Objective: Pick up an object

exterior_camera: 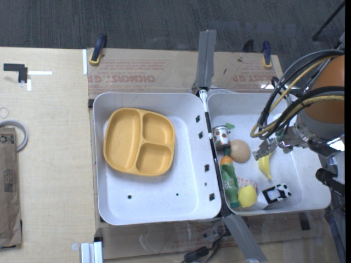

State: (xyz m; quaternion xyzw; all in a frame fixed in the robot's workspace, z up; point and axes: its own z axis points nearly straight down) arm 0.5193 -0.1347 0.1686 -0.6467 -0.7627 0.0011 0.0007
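From the camera above the surface [44, 147], the tool [267, 148] sits inside the right bin [307, 201], reaching in from about three o'clock under a bundle of black and yellow cables. A banana [265, 165] hangs just at six o'clock of the tool, its top end touching or tucked in at the tip; whether the tool is wide, narrow or closed on the fruit cannot be told from this angle. At nine o'clock of the tool, just beside it, lies a tan round object [240, 151], with a small can [221, 136] beyond it toward ten o'clock. A green bottle [229, 181] and a yellow lemon [247, 196] lie at about seven o'clock, and a black-and-white item [276, 193] lies at six o'clock, below the banana. The left bin [164, 201] holds a yellow divided plate [139, 141], well apart from the tool at nine o'clock.
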